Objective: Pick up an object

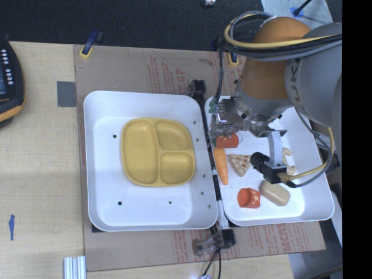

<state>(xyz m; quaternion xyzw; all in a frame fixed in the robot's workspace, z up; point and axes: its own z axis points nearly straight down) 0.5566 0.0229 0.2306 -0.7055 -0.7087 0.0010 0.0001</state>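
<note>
Two white bins sit side by side on a brown cardboard sheet (168, 68) laid on the wooden bench (40, 185).

Left bin (93, 156): holds one yellow divided plate (157, 151) with three compartments, lying flat near the bin's centre, well apart from everything else.

Right bin (308, 176): the arm (273, 57) reaches in from the right, its orange band over the bin's far end. The gripper (224, 122) is down at the bin's upper left corner, close to the wall shared with the left bin. The wrist body hides its tip, so I cannot tell whether it is open or closed, or whether it has hold of anything.

Red piece (227, 140): directly below the gripper in this view, partly covered by it, resting by the bin's left wall. Contact not discernible.

Toy carrot (221, 166): just below the red piece, lying lengthwise along the left wall.
Pale pizza-like wedge (239, 164): just beside the carrot, on its right.
Red block with a yellow star (249, 198): near the bin's lower edge.
Tan rounded piece (274, 193): touching or nearly touching the red block's right side.
Pale object (287, 156): upright-looking, right of the wedge, too blurred to name.

A blue clip (89, 43) is at the cardboard's top left corner. A black and orange handheld controller (9, 80) is at the bench's left edge.
</note>
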